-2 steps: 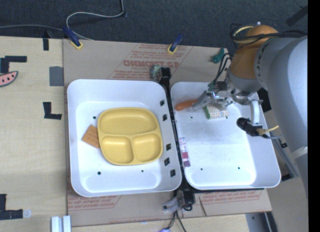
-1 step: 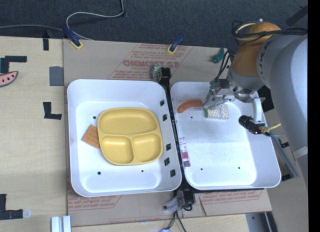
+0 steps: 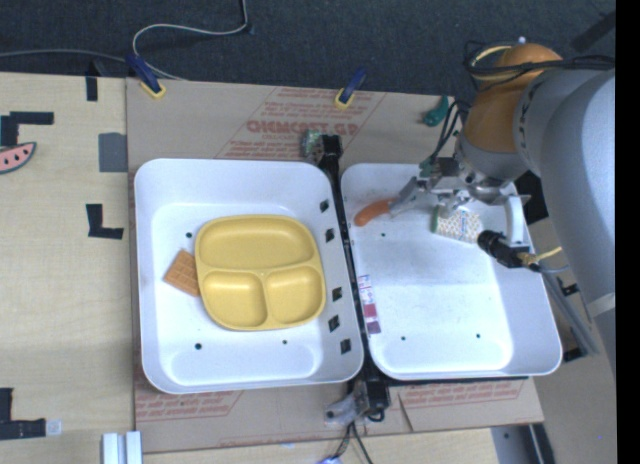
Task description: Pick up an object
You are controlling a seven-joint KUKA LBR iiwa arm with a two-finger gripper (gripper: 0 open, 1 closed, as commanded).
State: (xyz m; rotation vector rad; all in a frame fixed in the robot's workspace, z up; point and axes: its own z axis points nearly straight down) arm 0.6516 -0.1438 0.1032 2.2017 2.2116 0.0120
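Tool (image 3: 452, 210) over patterned packet (image 3: 459, 224) — perhaps touching.

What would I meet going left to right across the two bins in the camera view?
Tan cracker-like piece → yellow divided plate → orange carrot-like item → small patterned packet.

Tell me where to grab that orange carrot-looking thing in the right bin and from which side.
Grip the orange piece across its narrow middle, coming straight down from above. It lies flat and slanted on the right bin floor near the centre divider, so closing across its width probably suits it best.
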